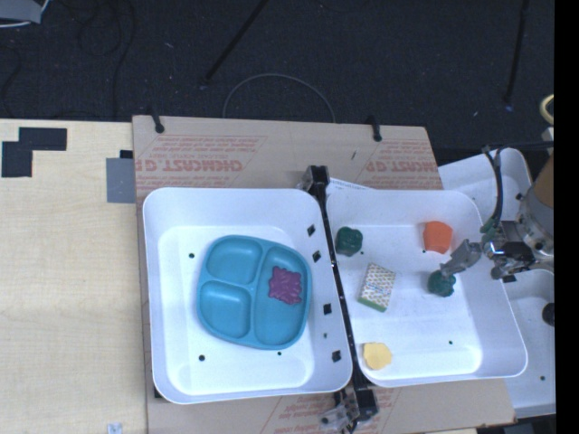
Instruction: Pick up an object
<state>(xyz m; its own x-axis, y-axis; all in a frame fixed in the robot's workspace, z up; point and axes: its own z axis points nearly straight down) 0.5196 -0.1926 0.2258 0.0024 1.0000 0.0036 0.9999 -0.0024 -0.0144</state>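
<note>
The gripper hangs by the right bin's right edge, just above a dark green lump; whether its jaws are wide or narrow I cannot tell.

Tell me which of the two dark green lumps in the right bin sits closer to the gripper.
The dark green lump near the bin's right side, just below the gripper. The other green lump sits far off by the divider between the bins.

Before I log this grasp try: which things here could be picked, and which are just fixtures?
Could be picked:
orange block
two dark green lumps
patterned sponge
yellow piece
purple piece

Fixtures:
blue divided tray
left bin
right bin
</note>
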